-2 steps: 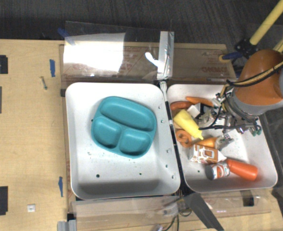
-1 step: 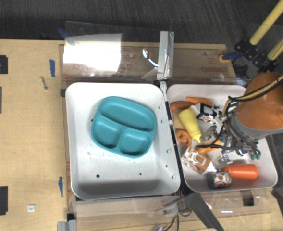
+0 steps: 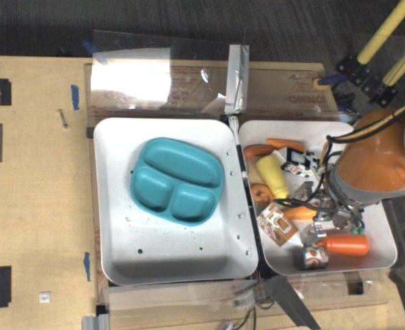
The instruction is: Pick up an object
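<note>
Claw [image 3: 324,220] is positioned low in the right bin [image 3: 381,256] — above the orange carrot [image 3: 346,245]; finger state cannot be told.

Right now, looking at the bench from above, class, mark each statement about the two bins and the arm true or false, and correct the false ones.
1. The teal divided plate lies in the left bin. True.
2. The yellow bottle lies in the left bin. False: it is in the right bin.
3. The arm's orange band is over the right bin. True.
4. The teal divided plate has two compartments. False: three.
5. The orange carrot lies near the right bin's front edge. True.
</note>
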Motion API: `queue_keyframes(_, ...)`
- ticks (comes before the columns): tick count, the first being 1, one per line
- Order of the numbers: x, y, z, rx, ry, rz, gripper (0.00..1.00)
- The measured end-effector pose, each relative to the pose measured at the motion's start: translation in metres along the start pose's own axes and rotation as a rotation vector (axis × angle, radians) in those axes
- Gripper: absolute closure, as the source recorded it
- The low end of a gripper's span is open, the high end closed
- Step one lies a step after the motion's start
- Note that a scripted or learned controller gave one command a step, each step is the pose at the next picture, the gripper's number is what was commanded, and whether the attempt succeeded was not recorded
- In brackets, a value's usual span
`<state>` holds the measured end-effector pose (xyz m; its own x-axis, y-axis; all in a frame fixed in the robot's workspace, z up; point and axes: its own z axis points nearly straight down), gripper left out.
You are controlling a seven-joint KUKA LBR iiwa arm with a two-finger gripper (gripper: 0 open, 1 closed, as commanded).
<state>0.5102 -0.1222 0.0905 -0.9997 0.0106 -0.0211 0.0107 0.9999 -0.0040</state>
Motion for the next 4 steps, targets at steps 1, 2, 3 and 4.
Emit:
queue_keyframes(1,-0.017,-0.032,-0.002,-0.006,0.011,-0.335,0.0)
queue_keyframes(2,0.004,-0.024,-0.005,0.01,-0.027,-0.419,0.0)
queue_keyframes(3,-0.018,-0.082,-0.034,-0.008,0.003,-0.857,0.0)
queue_keyframes(4,-0.018,-0.022,0.002,-0.009,0.01,-0.972,0.0)
